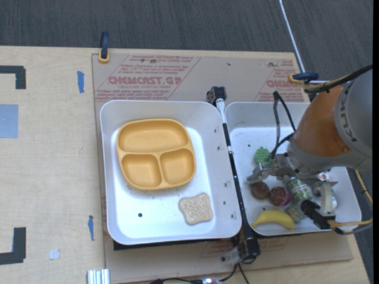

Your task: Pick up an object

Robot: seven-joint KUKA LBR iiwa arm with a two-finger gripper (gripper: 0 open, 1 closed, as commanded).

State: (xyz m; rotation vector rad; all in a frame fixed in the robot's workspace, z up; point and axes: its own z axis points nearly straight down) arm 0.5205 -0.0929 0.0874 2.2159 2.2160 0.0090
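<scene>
Pickup looks unfinished: your grey two-finger gripper [283, 171] hangs low among the right white bin's [249, 129] toys. You cannot tell how its jaws stand, and nothing is visibly lifted

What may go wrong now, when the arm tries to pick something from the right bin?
1. The toys lie crowded: the banana, a brown piece and a green piece sit near each other, so the claw may push neighbours or catch two.
2. The banana lies near the bin's front wall, leaving little room.
</scene>
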